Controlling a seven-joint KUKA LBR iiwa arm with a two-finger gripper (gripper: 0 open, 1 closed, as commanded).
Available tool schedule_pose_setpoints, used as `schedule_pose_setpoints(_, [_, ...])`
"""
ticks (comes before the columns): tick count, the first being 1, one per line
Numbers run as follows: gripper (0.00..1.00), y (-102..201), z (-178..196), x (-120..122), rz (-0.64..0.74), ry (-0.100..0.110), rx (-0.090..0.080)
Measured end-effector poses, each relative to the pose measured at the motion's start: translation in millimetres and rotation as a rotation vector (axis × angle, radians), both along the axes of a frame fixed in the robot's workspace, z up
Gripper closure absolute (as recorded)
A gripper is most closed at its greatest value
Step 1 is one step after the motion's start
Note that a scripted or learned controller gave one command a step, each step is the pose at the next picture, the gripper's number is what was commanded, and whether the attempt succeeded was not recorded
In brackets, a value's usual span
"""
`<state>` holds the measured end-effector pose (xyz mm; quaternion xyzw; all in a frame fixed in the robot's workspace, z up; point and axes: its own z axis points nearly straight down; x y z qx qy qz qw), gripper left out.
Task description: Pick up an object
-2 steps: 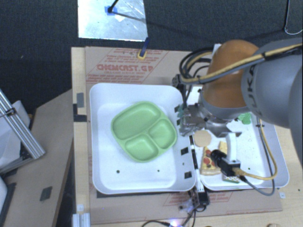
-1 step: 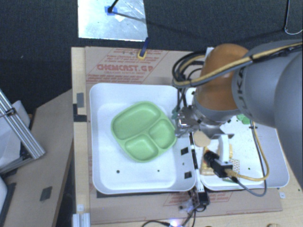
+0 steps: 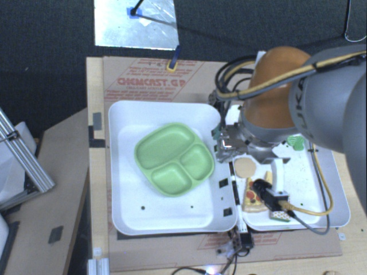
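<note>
A green three-compartment plate (image 3: 175, 159) lies in the left white bin (image 3: 129, 211), a little above the bin's middle, flat and tilted at a slant to the bin's edges. The right white bin (image 3: 327, 202) sits just beside it, at the lower right of the frame. In it lie a round tan disc (image 3: 245, 167), a toy pizza slice (image 3: 252, 199) below the disc, and a small green piece (image 3: 296, 142) near the bin's upper part.

The grey arm with its orange band (image 3: 275, 90) reaches in from the right and hangs over the seam between the two bins. The gripper (image 3: 225, 143) points down near the left bin's right rim, close to the plate's right edge; whether it is spread or closed cannot be told, and nothing is seen held.

Both bins rest on a cardboard sheet (image 3: 149, 79) on the table, printed in red with "QUIKCAST.G" and further letters that are too blurred to read. A shiny foil sheet (image 3: 135, 16) lies at the upper left.
</note>
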<state>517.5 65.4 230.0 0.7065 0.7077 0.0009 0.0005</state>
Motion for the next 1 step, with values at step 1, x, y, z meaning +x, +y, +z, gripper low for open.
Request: schedule_pose_setpoints(1, [1.0,4.3,0.9,1.8,0.003,0.001,0.0])
